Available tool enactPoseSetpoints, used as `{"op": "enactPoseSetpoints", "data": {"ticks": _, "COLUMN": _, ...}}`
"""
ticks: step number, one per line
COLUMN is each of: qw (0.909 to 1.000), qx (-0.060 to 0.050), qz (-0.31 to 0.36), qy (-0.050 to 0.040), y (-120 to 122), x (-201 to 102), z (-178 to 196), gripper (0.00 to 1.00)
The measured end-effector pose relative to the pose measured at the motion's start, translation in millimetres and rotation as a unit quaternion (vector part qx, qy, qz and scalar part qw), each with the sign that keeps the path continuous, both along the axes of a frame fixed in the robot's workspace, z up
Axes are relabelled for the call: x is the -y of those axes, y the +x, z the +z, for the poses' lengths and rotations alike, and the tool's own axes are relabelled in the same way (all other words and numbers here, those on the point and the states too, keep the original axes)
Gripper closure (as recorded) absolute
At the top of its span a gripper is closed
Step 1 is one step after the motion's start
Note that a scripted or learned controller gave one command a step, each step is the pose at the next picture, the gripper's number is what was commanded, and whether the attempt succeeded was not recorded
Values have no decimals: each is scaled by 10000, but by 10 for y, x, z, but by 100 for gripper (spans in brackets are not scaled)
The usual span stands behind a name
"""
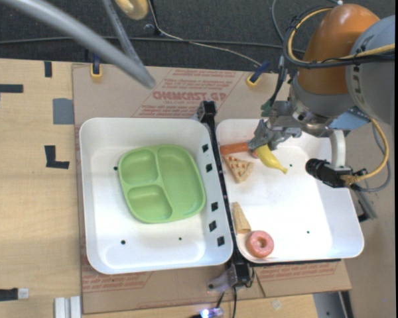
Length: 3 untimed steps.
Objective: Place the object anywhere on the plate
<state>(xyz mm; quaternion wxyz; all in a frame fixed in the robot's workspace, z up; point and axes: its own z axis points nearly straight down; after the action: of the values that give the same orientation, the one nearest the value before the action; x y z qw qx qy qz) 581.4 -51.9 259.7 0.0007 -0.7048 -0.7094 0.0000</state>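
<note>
- You see the gripper (264,146) in the right bin (331,211), its fingers closed on the yellow banana (270,158).
- Your green plate (162,183) sits in the left bin (96,177), well apart from the banana.

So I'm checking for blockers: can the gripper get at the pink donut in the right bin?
Probably yes. The donut lies in the open near the right bin's front edge, with only a cone beside it, and the gripper is over the same bin.
</note>
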Motion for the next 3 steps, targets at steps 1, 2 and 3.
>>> {"op": "enactPoseSetpoints", "data": {"ticks": 1, "qw": 10000, "qx": -5, "qz": -2, "qy": -3, "y": 231, "x": -497, "z": -195, "gripper": 100}}
{"op": "enactPoseSetpoints", "data": {"ticks": 2, "qw": 10000, "qx": 5, "qz": -3, "qy": -4, "y": 510, "x": -988, "z": -220, "gripper": 100}}
{"op": "enactPoseSetpoints", "data": {"ticks": 3, "qw": 10000, "qx": 6, "qz": -4, "qy": -3, "y": 709, "x": -1467, "z": -218, "gripper": 100}}
